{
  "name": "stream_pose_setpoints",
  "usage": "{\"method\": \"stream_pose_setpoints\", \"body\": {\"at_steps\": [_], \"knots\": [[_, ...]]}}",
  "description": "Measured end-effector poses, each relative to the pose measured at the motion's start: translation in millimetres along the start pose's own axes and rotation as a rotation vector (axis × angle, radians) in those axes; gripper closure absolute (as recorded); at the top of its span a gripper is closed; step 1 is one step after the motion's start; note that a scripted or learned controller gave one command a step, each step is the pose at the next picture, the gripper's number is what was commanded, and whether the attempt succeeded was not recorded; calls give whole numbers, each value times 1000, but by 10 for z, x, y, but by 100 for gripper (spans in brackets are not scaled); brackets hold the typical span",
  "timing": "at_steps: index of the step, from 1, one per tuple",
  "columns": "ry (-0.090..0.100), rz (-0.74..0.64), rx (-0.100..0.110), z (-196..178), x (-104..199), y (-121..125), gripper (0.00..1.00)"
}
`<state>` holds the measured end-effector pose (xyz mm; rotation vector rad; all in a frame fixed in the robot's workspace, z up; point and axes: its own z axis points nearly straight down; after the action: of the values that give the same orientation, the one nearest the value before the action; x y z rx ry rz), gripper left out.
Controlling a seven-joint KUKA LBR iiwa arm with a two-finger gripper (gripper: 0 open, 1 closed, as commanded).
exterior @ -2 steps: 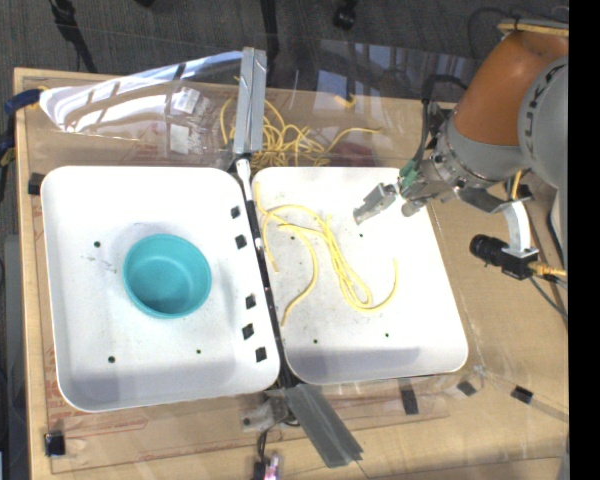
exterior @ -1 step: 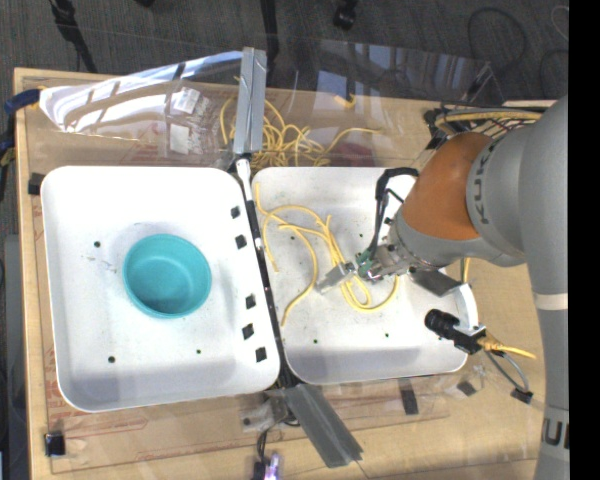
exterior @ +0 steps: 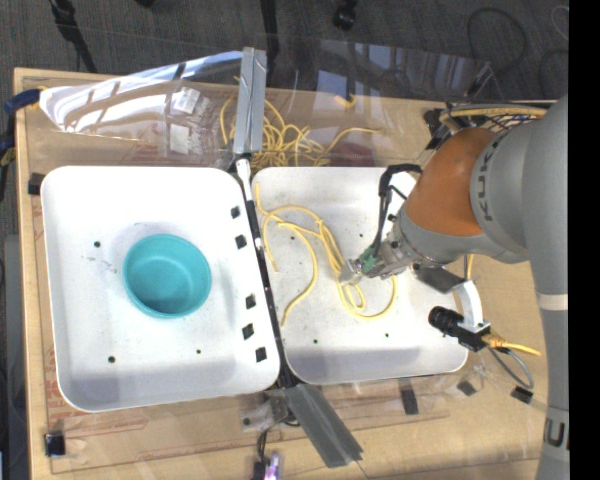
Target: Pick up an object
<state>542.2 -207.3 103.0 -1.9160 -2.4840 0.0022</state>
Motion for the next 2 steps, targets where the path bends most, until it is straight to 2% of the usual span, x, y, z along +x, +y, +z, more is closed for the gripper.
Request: {"method": "stream_pose_setpoints", "body": {"at_steps": [1, 2], "knots": [[0, 0, 0, 0, 0, 0, 0], [1, -5, 1, -99, 4, 6, 100]]}}
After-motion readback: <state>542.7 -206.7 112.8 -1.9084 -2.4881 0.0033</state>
